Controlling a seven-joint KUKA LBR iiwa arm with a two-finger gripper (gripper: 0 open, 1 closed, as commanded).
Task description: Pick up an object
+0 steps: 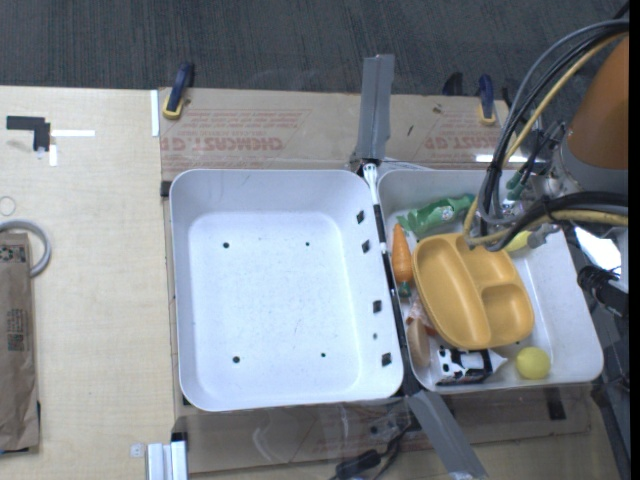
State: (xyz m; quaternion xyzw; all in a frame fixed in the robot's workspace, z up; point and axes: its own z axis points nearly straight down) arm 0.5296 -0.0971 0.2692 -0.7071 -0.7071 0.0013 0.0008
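Observation:
The right bin (575, 298) holds a pile of objects. A yellow divided dish (472, 293) lies tilted in its middle. A green packet (437, 212) lies at the back, an orange carrot-shaped piece (401, 253) along the left wall, a yellow ball (533, 362) at the front right, and a black-and-white item (462, 364) at the front. My gripper (497, 230) hangs low over the dish's far rim, half hidden behind cables and the wrist. Whether it touches the dish I cannot tell.
The left bin (200, 298) stands beside the right one, parted from it by a grey divider bar (375, 118). Cardboard (260, 128) with blue clamps lies behind both bins. A brown paper bag (15, 338) rests at the far left of the bench.

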